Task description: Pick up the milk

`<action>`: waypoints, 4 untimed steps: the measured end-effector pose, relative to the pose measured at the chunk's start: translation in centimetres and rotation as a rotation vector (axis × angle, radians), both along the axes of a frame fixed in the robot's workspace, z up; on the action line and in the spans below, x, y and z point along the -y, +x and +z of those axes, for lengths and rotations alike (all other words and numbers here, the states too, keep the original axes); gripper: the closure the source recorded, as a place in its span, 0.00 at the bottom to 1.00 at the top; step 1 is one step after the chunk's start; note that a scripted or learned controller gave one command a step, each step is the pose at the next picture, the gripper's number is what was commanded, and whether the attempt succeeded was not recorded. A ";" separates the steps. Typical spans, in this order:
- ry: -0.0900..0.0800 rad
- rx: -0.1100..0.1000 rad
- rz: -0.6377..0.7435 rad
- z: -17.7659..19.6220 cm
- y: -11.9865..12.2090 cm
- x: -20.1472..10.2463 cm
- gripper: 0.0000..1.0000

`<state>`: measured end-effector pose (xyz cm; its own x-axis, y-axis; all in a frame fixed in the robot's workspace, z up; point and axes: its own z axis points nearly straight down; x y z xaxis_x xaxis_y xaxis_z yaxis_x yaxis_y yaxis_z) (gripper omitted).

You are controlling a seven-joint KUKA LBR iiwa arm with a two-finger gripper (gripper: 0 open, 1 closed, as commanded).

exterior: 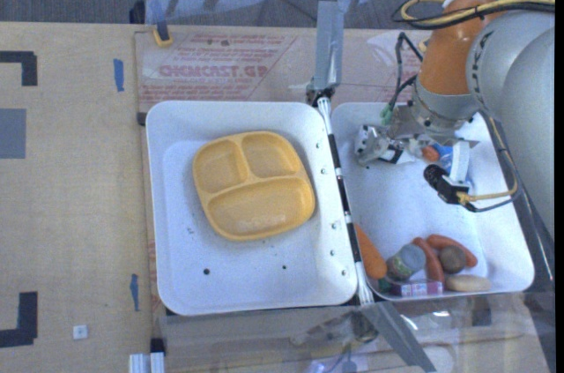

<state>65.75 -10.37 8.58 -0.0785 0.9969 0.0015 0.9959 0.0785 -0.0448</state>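
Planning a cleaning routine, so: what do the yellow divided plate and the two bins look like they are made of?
Yellow plate: likely moulded plastic, smooth with a slight sheen and rounded compartment ridges. Left bin and right bin: probably white plastic, matte, with rounded moulded corners.

The milk was a small white carton with a patch of blue on its left side. It lay in the far half of the right bin, towards the bin's right wall and well away from the cluster of food in the near corner. Its long side ran roughly far to near, and whether it stood or lay flat could not be told. Its far end was hidden under the arm's wrist, so only part of it showed. A black cable curled just beside its near-left edge. The gripper sat to its left, apart from it.
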 end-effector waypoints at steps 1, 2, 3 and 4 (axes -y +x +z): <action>0.000 -0.010 0.000 0.7 -0.2 0.0 1.00; 0.003 0.047 0.057 10.0 -1.1 -9.9 1.00; 0.001 0.044 -0.059 10.0 -1.8 -7.4 1.00; 0.001 0.044 -0.060 9.9 -1.8 -7.4 0.00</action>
